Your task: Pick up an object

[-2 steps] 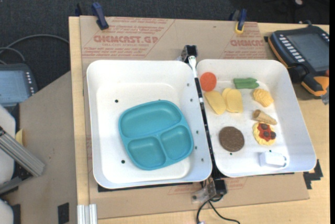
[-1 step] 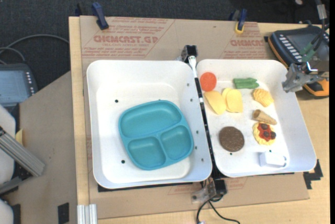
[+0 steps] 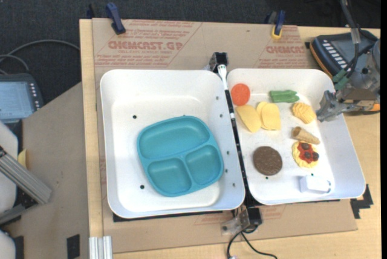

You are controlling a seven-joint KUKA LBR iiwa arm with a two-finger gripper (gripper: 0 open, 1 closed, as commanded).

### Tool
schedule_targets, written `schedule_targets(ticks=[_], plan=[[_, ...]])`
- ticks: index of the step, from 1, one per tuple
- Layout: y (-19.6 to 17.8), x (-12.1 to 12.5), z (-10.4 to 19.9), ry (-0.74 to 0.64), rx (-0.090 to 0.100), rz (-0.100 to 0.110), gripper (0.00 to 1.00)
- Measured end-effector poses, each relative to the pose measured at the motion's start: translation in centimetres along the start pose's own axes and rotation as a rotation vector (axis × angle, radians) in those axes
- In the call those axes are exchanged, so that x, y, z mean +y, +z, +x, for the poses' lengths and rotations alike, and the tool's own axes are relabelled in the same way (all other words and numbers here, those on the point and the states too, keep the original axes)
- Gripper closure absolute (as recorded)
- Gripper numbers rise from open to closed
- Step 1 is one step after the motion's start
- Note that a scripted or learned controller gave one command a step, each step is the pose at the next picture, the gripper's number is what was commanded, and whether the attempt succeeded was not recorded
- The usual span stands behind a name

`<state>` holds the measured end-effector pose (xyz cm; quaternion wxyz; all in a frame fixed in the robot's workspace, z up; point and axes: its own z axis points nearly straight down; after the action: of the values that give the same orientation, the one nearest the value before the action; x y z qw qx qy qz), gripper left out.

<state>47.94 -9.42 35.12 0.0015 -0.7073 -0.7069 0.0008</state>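
While tool (image 3: 328,108) hovers at bin's rt edge, croissant (image 3: 303,111) sits just left

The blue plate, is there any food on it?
Empty. The blue plate shows three bare compartments; the toy food lies in the right bin.

Grey metal gripper (image 3: 327,108) on a grey wrist — orange band, green cable alongside

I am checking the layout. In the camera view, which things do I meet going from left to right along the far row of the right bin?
Orange-red round piece → green piece → ridged yellow piece → gripper at the bin's right rim.
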Motion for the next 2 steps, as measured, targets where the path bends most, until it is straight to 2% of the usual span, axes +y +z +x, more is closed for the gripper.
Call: schedule_targets(ticks=[1, 2], plan=[[4.6, 0.0, 0.8, 0.0, 0.0, -0.001, 1.0], [-9.7, 4.4, 11.1, -0.013, 0.001, -0.023, 1.0]])
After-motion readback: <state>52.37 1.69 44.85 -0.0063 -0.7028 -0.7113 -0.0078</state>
